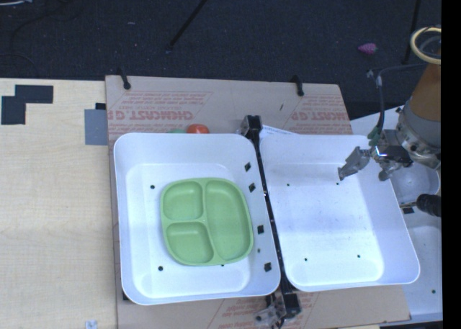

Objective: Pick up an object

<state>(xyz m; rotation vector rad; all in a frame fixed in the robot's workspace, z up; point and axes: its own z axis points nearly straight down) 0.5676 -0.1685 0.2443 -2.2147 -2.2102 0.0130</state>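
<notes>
A light green divided plate [207, 221] lies flat in the left white bin [137, 176], with three compartments facing up. My gripper [369, 167] hangs over the upper right part of the right bin [324, 248], near its far right wall. Its fingers [351, 163] are spread apart and nothing is between them. The gripper is far to the right of the plate, a full bin width away. The orange-banded wrist rises at the view's right edge.
A small red-orange object [198, 129] and a bit of green beside it lie on the cardboard just behind the left bin's back rim. A black clip strip [261, 198] joins the two bins. Pale wood bench extends on the left.
</notes>
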